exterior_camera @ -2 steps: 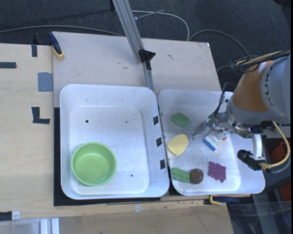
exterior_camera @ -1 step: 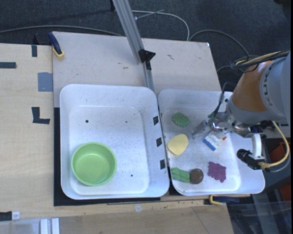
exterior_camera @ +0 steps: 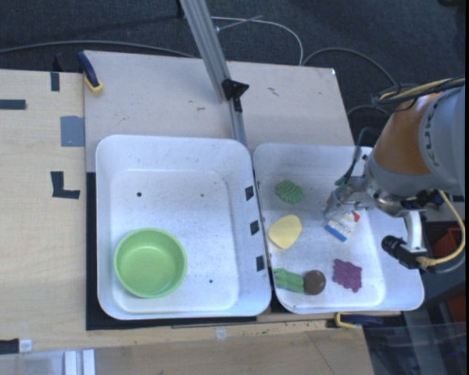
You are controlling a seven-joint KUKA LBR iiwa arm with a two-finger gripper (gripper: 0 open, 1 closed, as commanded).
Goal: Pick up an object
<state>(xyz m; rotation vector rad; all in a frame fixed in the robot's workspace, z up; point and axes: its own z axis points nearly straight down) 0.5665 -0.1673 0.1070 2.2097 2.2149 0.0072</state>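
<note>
Two white bins on desk; gripper [exterior_camera: 338, 208] hovers over small white carton [exterior_camera: 344, 225], finger state unclear, nothing visibly lifted yet

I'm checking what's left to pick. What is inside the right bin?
In the right bin: a green ridged piece, yellow piece, green-and-brown item, purple piece, and a small white packet partly covered by the gripper.

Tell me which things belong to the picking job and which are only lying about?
For the job: gripper; small white carton under it; green ridged piece; yellow piece; purple piece; green and brown piece.

Lying about: green bowl in left bin; blue-yellow clamp.
</note>
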